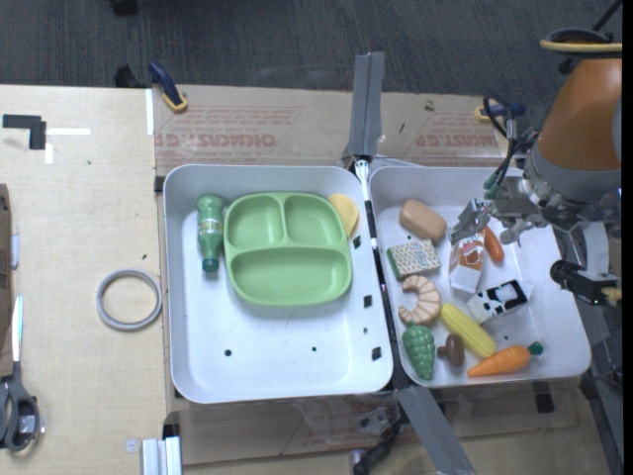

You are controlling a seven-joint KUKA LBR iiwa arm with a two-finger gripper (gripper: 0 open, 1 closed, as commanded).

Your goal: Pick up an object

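Right bin (pixel 554 364): crowded. Gripper (pixel 482 218) low over its upper middle; finger state cannot be told. Just beneath: white carton (pixel 468 263) with an orange label.
Near the left wall: tan bread roll (pixel 423 220), checkered sandwich (pixel 412 258), ridged croissant (pixel 420 299), knobbly green grapes (pixel 418 350).
Front: yellow corn cob (pixel 467 329), carrot (pixel 502 360).
Open floor along the right rim.
Left bin (pixel 277 364): glossy green divided tray (pixel 288 248), green bottle (pixel 209 231) beside it; front half open.

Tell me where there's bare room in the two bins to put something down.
Left bin: the whole front floor below the green tray is bare, plus a narrow strip left of the bottle. Right bin: crowded with toy food; only its right side, past the carton and above the carrot, is free.
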